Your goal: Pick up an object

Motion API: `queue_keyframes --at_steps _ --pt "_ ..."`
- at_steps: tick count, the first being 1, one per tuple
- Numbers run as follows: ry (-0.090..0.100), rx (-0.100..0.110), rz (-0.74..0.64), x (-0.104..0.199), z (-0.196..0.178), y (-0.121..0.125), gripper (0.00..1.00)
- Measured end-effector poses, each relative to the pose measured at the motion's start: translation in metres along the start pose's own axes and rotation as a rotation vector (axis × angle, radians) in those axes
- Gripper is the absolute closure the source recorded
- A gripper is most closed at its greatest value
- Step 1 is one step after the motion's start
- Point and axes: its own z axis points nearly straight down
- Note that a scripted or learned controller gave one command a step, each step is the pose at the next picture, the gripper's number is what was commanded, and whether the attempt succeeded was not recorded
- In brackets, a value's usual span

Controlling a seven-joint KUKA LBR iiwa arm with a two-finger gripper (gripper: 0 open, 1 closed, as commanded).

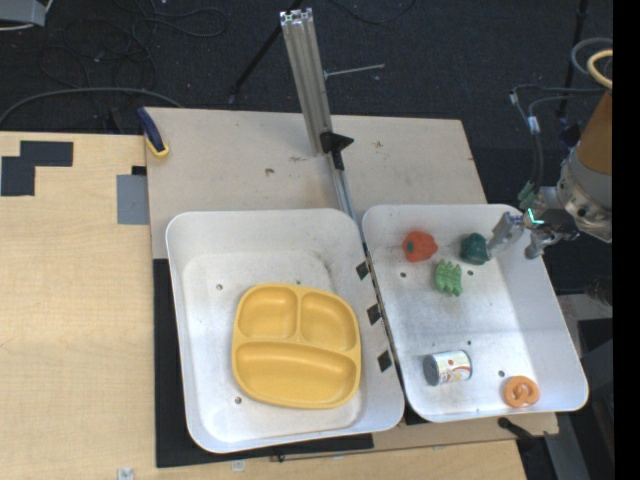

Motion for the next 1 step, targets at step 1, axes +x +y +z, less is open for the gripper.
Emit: queue_keyframes --at_steps 1 --pt "-0.001 -0.003 0.0 -0.0001 -0.0013 0.0007 0.0"
